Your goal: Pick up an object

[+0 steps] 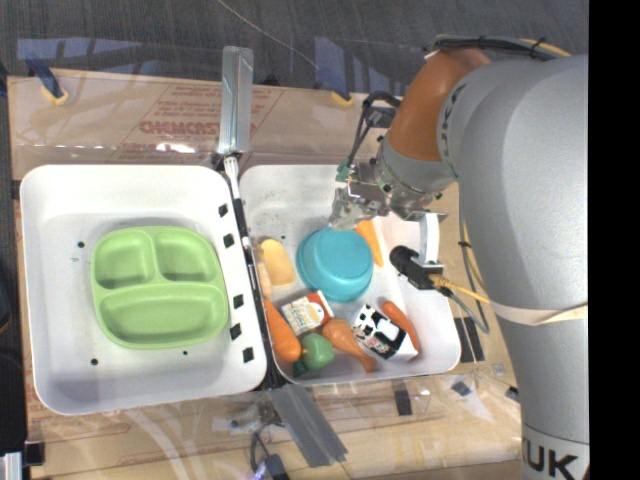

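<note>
My gripper [350,211] hangs low in the right bin [290,188], just above the far rim of a blue bowl [335,262] that lies in the bin's middle. An orange carrot [369,240] lies right beside the bowl, under the wrist. Nearer the front lie a yellow piece [276,261], a small white carton with a red label [305,314], a long carrot [282,333], a green pepper [317,352], another carrot [349,341], a black-and-white cow-patterned carton [379,332] and a red-orange piece [400,318].
The left bin [60,208] holds a green divided plate [158,286]. A metal divider bar [236,98] runs between the two bins at the back. The big grey arm [520,218] covers the bench's right side.
</note>
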You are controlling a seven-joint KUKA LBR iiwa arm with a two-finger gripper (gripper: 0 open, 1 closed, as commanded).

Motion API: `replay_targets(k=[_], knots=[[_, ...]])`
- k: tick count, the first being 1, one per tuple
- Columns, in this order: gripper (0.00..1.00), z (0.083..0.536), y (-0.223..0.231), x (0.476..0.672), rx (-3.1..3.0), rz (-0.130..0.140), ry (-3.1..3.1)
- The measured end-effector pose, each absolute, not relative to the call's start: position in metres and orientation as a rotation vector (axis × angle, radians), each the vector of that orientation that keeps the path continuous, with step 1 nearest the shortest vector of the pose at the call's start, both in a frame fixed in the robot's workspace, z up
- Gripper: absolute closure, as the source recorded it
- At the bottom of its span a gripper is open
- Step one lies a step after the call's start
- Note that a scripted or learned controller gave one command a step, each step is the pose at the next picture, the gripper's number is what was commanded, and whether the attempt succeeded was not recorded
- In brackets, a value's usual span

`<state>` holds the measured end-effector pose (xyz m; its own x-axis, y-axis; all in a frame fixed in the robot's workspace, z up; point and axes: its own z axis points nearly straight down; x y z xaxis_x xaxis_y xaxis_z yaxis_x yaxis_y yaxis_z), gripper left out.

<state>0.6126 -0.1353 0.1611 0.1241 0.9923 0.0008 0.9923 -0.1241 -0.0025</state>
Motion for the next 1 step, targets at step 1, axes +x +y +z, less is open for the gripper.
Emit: replay_targets(k=[1], knots=[[0.0,0.1259,-0.129,0.563,-2.614,-0.039,-1.784]])
